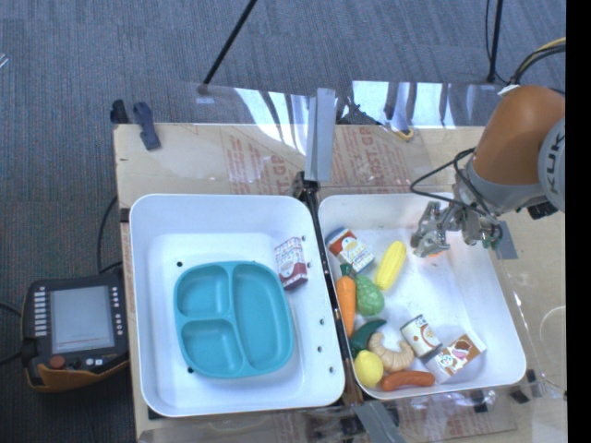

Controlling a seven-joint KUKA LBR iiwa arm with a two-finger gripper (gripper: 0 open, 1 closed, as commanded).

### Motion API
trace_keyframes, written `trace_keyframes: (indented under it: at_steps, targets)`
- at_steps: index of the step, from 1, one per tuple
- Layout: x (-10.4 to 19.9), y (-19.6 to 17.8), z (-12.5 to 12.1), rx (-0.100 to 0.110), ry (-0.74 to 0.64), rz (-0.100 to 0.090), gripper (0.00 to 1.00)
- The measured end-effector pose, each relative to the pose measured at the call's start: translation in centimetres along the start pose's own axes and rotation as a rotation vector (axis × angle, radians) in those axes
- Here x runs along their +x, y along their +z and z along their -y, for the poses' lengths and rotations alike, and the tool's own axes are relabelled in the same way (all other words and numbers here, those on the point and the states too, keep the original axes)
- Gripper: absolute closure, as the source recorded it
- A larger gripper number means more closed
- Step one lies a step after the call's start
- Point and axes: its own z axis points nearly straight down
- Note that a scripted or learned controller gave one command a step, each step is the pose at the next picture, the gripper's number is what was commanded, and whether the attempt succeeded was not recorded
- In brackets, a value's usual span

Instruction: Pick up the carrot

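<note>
The carrot (345,305) is orange with a green top and lies lengthwise along the left wall of the right bin (480,284), between a small carton (349,247) and a dark green vegetable (367,332). A light green vegetable (369,295) touches its right side. My gripper (432,239) hangs over the upper right part of that bin, well to the right of the carrot and apart from it, with the yellow corn (391,264) lying between them. Nothing is seen held in the gripper.
The right bin also holds a lemon (368,368), a tan pastry (392,351), a can (420,335), a carton (457,355) and a red sausage (406,380). The left bin (157,247) holds a teal divided plate (234,319) and a small carton (292,262). A teach pendant (74,326) lies at the left.
</note>
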Motion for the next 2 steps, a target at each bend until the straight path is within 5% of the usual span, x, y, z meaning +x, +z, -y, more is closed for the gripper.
trace_keyframes:
  at_steps: [1,2]
  targets:
    - [0.0,0.1,-0.1,0.0,-0.001,-0.001,0.0]
    - [0.9,2.4,1.9,0.003,0.351,-0.014,0.0]
